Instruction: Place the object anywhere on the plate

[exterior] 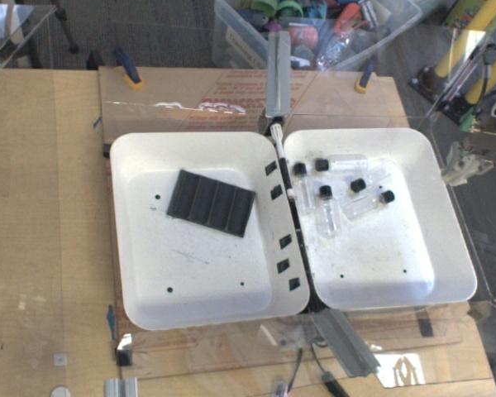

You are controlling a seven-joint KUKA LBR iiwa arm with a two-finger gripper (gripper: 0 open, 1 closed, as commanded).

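A dark grey ribbed rectangular plate (211, 203) lies flat, slightly turned, in the upper middle of the left bin (132, 296). Several clear plastic vials with black caps (347, 190) lie jumbled in the upper left part of the right bin (446, 279). One vial (329, 217) points toward the bin's front. Nothing rests on the plate.
The two bins meet at a ridge carrying several black clips (283, 240). A metal bar (278, 77) runs back from that ridge. A clear tub of colourful toys (314, 7) stands behind the bins. Grey and yellow hardware (467, 160) sits past the right bin's edge.
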